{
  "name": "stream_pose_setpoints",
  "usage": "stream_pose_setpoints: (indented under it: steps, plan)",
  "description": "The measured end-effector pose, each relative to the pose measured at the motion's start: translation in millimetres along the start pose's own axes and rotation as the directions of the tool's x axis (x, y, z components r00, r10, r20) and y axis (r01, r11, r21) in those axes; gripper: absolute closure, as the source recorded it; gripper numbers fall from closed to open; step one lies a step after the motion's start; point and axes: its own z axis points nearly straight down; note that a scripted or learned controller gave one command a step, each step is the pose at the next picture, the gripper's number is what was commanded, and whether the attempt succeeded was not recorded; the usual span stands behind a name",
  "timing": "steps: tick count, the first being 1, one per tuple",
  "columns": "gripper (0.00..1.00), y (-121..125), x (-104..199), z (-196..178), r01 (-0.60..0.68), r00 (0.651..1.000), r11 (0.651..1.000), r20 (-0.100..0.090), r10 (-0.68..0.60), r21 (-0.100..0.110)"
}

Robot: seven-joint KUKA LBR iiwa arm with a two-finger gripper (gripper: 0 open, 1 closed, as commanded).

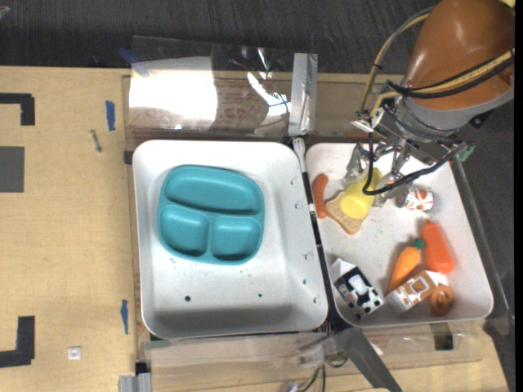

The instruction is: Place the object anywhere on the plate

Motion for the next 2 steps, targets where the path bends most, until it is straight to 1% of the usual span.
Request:
stream_pose_setpoints:
  steps: [1,2]
  plan:
    - [1.00,80.3,-71.8,58.7,0.073,0.997,0.997,-0.002,-0.073,-0.005]
    - [1.00,86.0,-196.0,4.4,0.083,0.997,0.997,0.006,-0.083,0.001]
